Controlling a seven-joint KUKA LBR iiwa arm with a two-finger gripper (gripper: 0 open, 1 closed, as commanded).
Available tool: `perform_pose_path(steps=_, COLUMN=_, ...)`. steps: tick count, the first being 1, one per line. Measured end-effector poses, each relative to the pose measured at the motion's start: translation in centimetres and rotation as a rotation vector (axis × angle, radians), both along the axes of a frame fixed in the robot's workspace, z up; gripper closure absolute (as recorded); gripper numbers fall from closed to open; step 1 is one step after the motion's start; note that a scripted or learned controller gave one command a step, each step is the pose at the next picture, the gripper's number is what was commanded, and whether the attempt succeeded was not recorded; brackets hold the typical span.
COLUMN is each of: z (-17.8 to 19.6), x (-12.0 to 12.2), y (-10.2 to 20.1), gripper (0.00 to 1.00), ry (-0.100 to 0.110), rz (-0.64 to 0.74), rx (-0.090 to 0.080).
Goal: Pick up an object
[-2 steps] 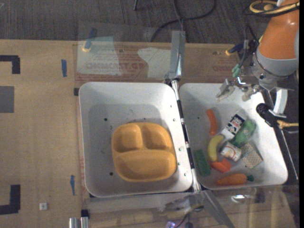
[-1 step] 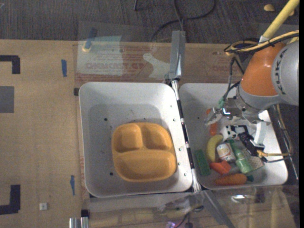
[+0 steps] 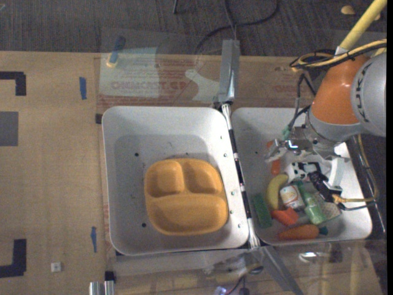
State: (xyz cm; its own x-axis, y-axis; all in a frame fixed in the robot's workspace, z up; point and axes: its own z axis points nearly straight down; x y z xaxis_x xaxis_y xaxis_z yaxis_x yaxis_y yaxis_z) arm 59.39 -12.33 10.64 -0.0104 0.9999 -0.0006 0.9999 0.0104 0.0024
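While the claw (image 3: pixel 301 158) is hovering over the right bin (image 3: pixel 245 128), you cannot tell its state. You are seeing the banana (image 3: pixel 276 191) lying just below-left of it, long axis roughly upright, crowded by a small bottle (image 3: pixel 290 196), carrot (image 3: pixel 299 232) and green block (image 3: pixel 262 212); open room is lying toward the bin's upper-left.

The bench (image 3: pixel 49 183) carries two white bins touching side by side, the left bin (image 3: pixel 116 134) and right bin (image 3: pixel 252 125), plus blue tape (image 3: pixel 82 88).
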Motion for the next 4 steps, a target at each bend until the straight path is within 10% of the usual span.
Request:
perform_pose_path(steps=1, z=1.0, x=0.1, y=-0.2, gripper=1.0, ry=-0.004, rz=-0.004, rx=-0.001)
perform_pose_path(steps=2, z=1.0, x=0.1, y=-0.2, gripper=0.0, ry=-0.003, rz=-0.004, rx=0.0)
perform_pose_path(steps=3, z=-1.8, x=1.9, y=0.4, gripper=0.0, ry=-0.005, rz=0.023, rx=-0.001)
perform_pose_path(steps=4, z=-0.7, x=2.2, y=0.3, gripper=1.0, ry=-0.012, rz=0.02, rx=-0.001)
